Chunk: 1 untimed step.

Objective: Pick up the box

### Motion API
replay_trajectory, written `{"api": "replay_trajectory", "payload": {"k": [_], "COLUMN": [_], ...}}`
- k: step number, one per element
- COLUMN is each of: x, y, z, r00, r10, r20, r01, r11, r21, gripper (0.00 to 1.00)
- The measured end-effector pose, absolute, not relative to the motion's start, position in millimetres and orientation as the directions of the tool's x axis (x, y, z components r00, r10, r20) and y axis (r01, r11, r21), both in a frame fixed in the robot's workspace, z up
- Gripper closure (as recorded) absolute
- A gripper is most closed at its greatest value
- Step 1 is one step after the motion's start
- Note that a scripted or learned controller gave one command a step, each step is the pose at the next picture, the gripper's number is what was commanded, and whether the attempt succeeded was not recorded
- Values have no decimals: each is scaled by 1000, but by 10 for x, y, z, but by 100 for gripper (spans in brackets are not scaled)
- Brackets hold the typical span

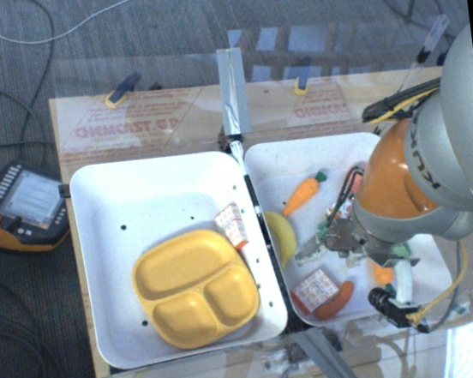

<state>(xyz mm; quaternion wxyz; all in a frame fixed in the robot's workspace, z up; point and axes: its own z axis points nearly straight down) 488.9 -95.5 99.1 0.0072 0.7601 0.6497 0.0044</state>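
Note:
A small white box with red print (314,287) lies flat near the front of the right bin (335,152). A second small red-and-white box (230,222) leans at the yellow tray's far right corner in the left bin (105,244). My gripper (326,244) hangs low in the right bin under the orange wrist band (391,181). It is just behind the right-bin box and beside the yellow fruit (282,235). Nothing shows in its grasp.
The yellow three-compartment tray (196,286) takes up the front of the left bin. The right bin holds a carrot (303,192), a red sausage (336,300) touching the box, and an orange piece (383,274) partly under the arm. A pendant (19,208) lies off the bench to the left.

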Motion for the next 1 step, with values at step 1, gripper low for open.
{"api": "replay_trajectory", "payload": {"k": [1], "x": [4865], "y": [-1017], "z": [900], "r00": [68], "r10": [998], "r20": [-1], "r01": [998], "r11": [-68], "r21": [8], "gripper": [0]}}
